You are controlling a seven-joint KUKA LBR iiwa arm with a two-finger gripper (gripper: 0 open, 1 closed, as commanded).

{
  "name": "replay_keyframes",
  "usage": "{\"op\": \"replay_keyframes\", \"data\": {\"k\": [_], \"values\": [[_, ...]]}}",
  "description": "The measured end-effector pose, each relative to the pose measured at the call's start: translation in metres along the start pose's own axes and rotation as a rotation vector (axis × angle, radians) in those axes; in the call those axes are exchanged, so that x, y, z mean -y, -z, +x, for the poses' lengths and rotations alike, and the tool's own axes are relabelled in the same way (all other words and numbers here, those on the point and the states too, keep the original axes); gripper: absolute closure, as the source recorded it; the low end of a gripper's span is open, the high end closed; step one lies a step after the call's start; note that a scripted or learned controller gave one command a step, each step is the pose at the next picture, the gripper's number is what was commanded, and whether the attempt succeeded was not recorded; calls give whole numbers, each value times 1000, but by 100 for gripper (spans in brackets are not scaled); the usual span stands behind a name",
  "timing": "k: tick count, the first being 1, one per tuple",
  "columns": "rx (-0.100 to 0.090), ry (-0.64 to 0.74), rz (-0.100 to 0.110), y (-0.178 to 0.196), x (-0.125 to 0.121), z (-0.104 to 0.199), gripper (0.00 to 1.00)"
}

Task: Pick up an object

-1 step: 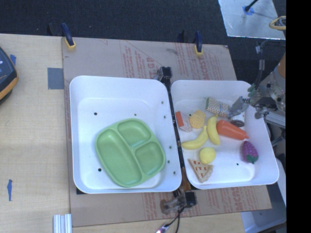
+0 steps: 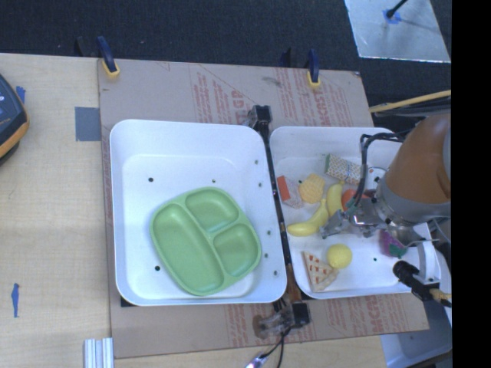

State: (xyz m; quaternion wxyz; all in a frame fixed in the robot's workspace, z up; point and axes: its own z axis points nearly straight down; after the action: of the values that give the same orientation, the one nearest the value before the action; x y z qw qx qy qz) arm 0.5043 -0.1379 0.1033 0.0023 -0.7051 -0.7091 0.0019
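The right bin (image 2: pixel 299 140) holds several toy foods: a yellow banana (image 2: pixel 308 226), a yellow round fruit (image 2: pixel 311 188), a yellow lemon (image 2: pixel 340 256), a pizza slice (image 2: pixel 317 270), an orange carrot piece (image 2: pixel 284 188), a patterned packet (image 2: pixel 342 168) and a purple piece (image 2: pixel 394 244). My gripper (image 2: pixel 338 223) reaches in from the right, low over the bin, between the banana and the lemon. Its metal tips sit right beside the banana's right end. Nothing shows plainly between them.
The left bin (image 2: pixel 130 148) carries a green divided plate (image 2: pixel 204 240). A black clip (image 2: pixel 261 116) joins the bins at the back. The arm's orange band (image 2: pixel 422 159) covers the right bin's right side. A black and yellow device (image 2: pixel 11 117) lies at the bench's left edge.
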Motion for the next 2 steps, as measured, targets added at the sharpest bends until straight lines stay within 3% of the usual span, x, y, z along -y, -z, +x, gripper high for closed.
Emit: {"op": "replay_keyframes", "data": {"k": [1, 2], "values": [[0, -2, -1, -11, -125, 23, 0], [1, -1, -1, -11, -69, 11, 0]]}}
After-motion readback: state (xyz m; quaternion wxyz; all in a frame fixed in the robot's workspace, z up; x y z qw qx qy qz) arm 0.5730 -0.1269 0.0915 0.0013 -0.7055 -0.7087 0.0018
